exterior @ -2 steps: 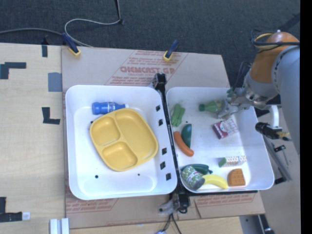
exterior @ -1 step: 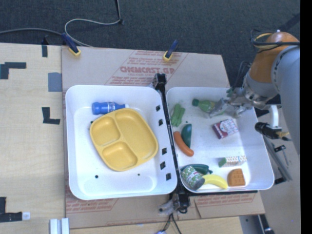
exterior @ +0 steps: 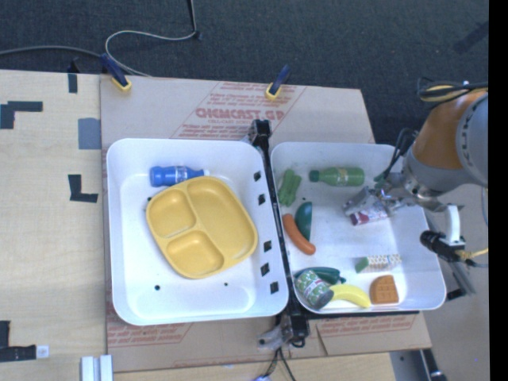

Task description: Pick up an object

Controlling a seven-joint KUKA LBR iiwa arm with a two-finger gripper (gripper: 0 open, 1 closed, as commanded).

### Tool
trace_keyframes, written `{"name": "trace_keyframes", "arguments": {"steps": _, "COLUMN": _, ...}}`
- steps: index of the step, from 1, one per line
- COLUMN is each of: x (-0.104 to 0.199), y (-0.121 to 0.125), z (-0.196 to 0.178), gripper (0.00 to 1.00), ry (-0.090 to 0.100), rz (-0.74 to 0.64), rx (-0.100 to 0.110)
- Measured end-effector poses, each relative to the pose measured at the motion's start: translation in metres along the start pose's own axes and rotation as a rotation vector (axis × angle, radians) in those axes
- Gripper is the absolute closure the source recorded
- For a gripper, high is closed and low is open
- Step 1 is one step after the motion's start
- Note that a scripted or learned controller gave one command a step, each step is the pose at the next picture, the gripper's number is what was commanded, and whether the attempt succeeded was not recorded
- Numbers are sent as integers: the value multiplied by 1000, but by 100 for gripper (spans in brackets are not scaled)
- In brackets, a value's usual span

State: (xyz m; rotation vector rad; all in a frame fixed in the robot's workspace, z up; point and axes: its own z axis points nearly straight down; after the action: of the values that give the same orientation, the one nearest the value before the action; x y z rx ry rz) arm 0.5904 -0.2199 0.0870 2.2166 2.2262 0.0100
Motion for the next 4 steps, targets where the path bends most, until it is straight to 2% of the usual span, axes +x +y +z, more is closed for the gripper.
{"name": "trace_keyframes", "arguments": {"steps": 1, "x": 76, "y": 38, "z": 2, "gripper": 0, "ry": -4, "rz": 0, "rx": 1}}
{"name": "trace_keyframes", "arguments": {"steps": 2, "x": 75, "y": 38, "z": -8, "gripper": 100, "ry": -5, "rz": 1, "rx": 1}}
{"name": "trace_keyframes", "arguments": {"steps": 3, "x": 179, "y": -58, "z": -97, "gripper": 100, "ry": -3, "rz": 1, "rx": 3}}
{"name": "trace_keyframes", "arguments": {"steps": 4, "x": 178, "y": -59, "z": -96, "gripper": 0, "ry": -4, "rz": 2, "rx": 6}}
